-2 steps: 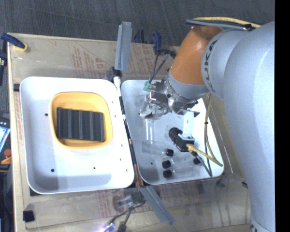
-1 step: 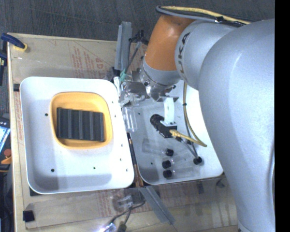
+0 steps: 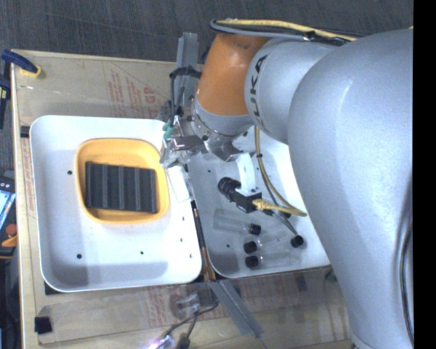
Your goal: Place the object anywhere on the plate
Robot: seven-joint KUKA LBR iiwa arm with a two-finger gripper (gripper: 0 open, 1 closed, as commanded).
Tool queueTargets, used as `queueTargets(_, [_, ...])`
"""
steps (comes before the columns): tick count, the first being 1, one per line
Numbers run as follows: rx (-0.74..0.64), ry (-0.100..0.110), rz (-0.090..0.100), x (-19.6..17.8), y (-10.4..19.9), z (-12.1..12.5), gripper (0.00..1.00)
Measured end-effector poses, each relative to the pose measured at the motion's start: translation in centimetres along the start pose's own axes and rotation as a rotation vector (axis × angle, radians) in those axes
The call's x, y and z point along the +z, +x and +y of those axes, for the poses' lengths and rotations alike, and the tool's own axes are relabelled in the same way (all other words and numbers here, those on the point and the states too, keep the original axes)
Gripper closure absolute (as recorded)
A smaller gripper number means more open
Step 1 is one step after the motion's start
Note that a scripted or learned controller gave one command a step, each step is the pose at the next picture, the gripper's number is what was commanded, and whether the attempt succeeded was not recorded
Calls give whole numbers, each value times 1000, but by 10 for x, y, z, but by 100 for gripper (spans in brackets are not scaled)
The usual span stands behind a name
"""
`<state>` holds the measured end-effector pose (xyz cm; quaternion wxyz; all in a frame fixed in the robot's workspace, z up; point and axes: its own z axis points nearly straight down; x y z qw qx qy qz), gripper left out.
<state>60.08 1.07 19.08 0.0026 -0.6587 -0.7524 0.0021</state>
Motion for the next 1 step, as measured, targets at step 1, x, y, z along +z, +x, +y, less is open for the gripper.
queueTargets(1, [0,0,0,0,0,0,0])
